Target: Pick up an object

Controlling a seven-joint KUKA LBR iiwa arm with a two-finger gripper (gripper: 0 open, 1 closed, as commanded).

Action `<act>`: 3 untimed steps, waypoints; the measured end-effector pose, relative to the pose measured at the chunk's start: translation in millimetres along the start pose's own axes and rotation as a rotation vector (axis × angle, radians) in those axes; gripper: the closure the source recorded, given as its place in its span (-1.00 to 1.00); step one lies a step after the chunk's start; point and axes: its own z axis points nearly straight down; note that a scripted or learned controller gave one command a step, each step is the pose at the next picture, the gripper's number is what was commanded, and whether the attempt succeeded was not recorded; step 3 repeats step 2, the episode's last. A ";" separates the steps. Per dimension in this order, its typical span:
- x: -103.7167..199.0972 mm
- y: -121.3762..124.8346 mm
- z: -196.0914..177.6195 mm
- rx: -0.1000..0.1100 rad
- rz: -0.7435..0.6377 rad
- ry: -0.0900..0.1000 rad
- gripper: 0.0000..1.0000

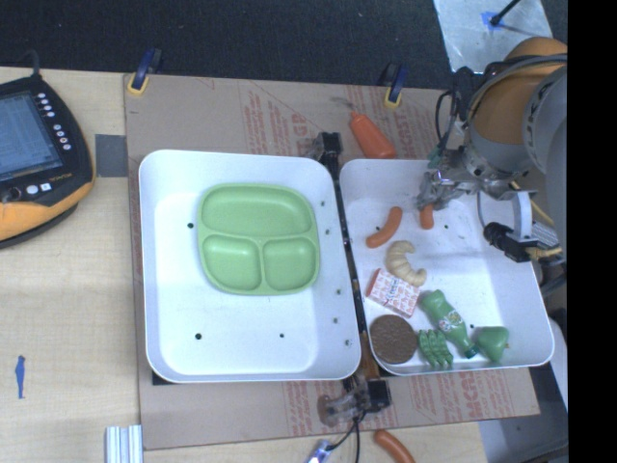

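— Two white bins sit side by side on my tabletop [77,287]. What crowds the right bin [501,287]?

— Quite a lot. Near its middle lies a curved orange-red sausage [388,226], and just below that a pale croissant [407,261]. Below the croissant comes a small red-and-white packet [393,291], then a round brown cookie [392,339] against the bin's near-left corner. Green toys [455,328] are bunched along the near wall, touching one another.

— And the left bin [164,258]?

— It carries a light green divided plate [258,236], one wide section above two smaller ones.

— Anything outside the bins?

— An orange carrot-like piece [370,135] lies on the brown board [231,114] behind the right bin, another orange piece [395,445] lies at the near edge, and a teach pendant [39,162] rests at far left.

— Where is your gripper [436,193]?

— Low over the far part of the right bin, reaching in from the right. Right at its tip is a short orange piece [426,217], small and stubby, standing roughly on end, just right of the sausage. It is well apart from the green toys.

— Are you pinching it?

— I cannot tell; my tip is too dark and tangled to read, and the piece looks to be at the tip's lower end.
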 end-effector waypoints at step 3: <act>93.4 -93.8 -83.9 0.002 -0.002 -0.001 1.00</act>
